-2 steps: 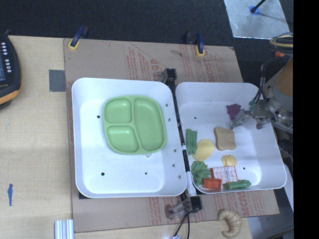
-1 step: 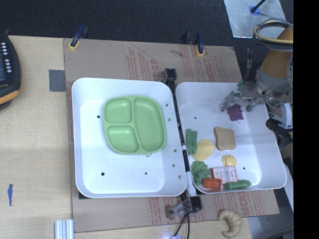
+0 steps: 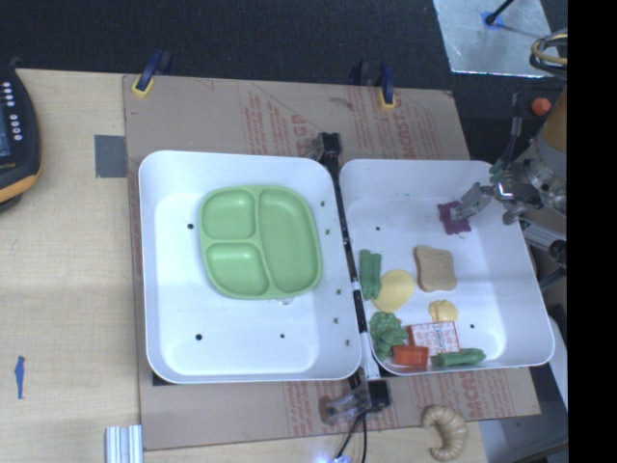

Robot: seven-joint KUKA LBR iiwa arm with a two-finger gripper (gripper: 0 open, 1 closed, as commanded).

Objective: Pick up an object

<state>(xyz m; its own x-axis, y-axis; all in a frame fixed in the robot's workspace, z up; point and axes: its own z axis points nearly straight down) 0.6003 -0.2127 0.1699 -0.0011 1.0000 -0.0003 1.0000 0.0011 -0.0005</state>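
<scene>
Reaching in from three o'clock, the grey arm (image 3: 540,177) extends its gripper (image 3: 470,205) over the upper part of the right bin (image 3: 521,287), and a small purple object (image 3: 453,217) sits right at the fingertips; whether the fingers actually pinch it or merely touch it I cannot tell, nor how wide they stand. The purple piece lies near the bin's twelve-o'clock side, well apart from the other items. Toward the bin's centre rests a tan bread slice (image 3: 435,267), with a yellow lemon-like piece (image 3: 395,287) just beside it at its nine o'clock and a green pod (image 3: 369,266) standing along the left wall. A smaller yellow piece (image 3: 442,311) lies at six o'clock from the bread. Clustered along the bin's six-o'clock edge are a leafy green piece (image 3: 387,330), a red-and-white packet (image 3: 433,336), a red piece (image 3: 410,356) and a long green vegetable (image 3: 457,358), close together. The left bin (image 3: 174,345) holds a pale green divided plate (image 3: 260,242) near its middle, lying flat. Outside the bins, at six o'clock from the right one, a croissant (image 3: 447,429) sits on the cardboard sheet (image 3: 289,114). A handheld controller (image 3: 14,143) lies at the bench's nine-o'clock edge.
</scene>
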